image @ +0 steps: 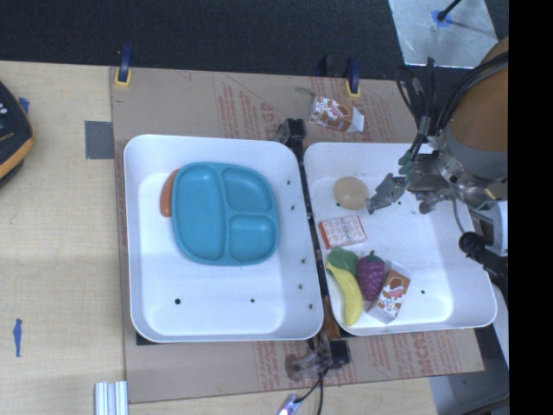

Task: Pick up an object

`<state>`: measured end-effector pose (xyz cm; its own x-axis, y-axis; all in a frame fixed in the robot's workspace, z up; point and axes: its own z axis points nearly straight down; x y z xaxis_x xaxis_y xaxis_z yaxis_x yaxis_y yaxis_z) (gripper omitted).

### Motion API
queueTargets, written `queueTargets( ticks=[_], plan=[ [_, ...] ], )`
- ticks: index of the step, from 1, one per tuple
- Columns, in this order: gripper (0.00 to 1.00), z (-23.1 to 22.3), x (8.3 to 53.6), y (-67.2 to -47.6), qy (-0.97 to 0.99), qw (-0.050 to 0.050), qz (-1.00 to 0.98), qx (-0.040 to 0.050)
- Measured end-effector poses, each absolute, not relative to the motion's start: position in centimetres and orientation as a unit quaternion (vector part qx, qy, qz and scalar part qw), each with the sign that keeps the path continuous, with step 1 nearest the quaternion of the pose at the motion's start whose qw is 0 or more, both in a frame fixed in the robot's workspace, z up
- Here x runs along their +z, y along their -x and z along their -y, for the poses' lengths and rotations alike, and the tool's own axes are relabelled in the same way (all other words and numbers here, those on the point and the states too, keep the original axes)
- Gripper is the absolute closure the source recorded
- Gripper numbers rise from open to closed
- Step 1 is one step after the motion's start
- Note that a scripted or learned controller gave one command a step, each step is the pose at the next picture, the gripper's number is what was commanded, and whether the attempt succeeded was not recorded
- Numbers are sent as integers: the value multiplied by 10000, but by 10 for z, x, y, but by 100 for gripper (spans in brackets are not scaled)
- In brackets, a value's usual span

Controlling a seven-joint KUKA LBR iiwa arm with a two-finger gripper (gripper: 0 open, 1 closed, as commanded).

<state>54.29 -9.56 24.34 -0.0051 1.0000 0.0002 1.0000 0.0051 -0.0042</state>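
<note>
— What do you have in the right bin (449, 314)?

— Your gripper (399, 194) hangs near the far edge, fingers spread, holding nothing. Just beside it is a tan ball (351, 192). Toward the near edge, a red packet (342, 231), banana (346, 290), grapes (371, 272) and carton (391, 294) crowd together. The blue tray (226, 213) fills the left bin (216, 318).

blue tray (226, 213) fills left bin (147, 305) centre
</note>
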Motion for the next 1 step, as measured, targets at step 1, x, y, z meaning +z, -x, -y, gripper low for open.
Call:
queueTargets(
  ticks=[1],
  plan=[
    [0,145,93,-503,7054,17,7088,20]
  ],
)
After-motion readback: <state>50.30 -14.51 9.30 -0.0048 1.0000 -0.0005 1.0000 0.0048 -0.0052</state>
